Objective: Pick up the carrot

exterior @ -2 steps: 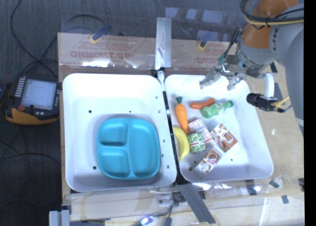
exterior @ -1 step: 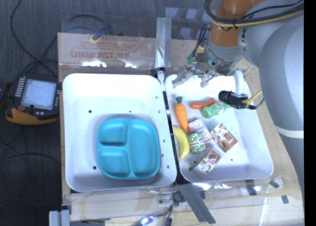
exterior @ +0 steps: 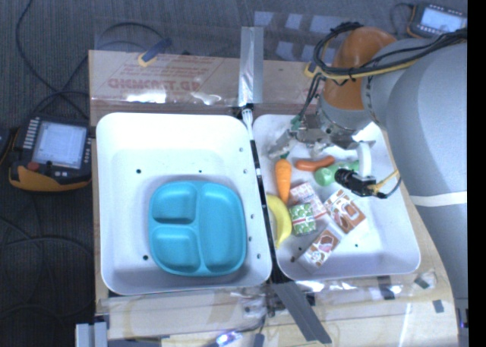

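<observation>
Camera view from above the bench: the gripper [exterior: 304, 139] hangs over the far part of the right bin [exterior: 395, 250], beneath the arm's orange band [exterior: 355, 61]. How far its jaws stand apart cannot be told, and nothing can be seen held between them. The carrot [exterior: 282, 178] lies just below the jaws toward the near side, next to the bin's left wall. A small red-orange item [exterior: 314, 162] lies just right of the jaws, a banana [exterior: 279, 218] farther toward the viewer beyond the carrot. The left bin [exterior: 121, 148] holds a blue divided tray [exterior: 197, 228].
</observation>
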